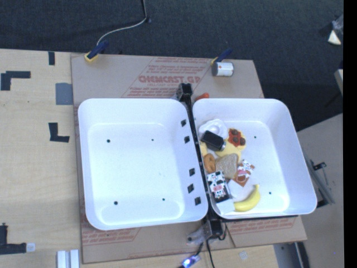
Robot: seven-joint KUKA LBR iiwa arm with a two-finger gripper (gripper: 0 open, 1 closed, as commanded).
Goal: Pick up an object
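The right bin [279, 149] holds a cluster of small objects along its left side. A black block [212, 139] lies on a yellow piece [216, 146] next to a white item [217, 127]. Beside them sits a red and orange toy [236, 137]. Lower down are a brown ring like a pretzel [209, 163], a tan slice like bread [227, 165], a small red and white toy [243, 173], a black and white patterned box [218, 185] and a yellow banana [249, 200].
The left bin [134, 166] stands beside the right one, with black clips [192, 172] along the shared wall. Both rest on a cardboard sheet [162, 77]. A cable with a yellow and blue clamp [96, 51] and a small white cylinder [224, 68] lie behind the bins.
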